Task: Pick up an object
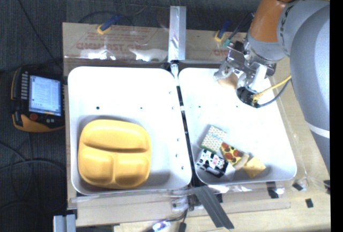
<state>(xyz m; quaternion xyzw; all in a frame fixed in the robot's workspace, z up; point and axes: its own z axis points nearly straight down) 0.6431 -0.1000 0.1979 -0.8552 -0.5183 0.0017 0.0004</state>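
You have a small cluster of objects in the right bin's near corner, well below the gripper (231, 76) and apart from it: a pale checked pad (214, 139), a red patterned piece (230, 152), a black-and-white block (211, 162) and a tan wedge (254, 166), touching or overlapping.

You are looking down on two white bins side by side. The left bin (120, 78) holds a large yellow loaf-shaped object (113, 152). In the right bin (268, 129), small objects (225, 153) cluster near the front edge: a checkered piece, a black-and-white one, a red-spotted one, a tan wedge. The gripper (236, 73) hangs over the right bin's far corner, possibly above something tan. A handheld screen (38, 98) lies left of the bench.
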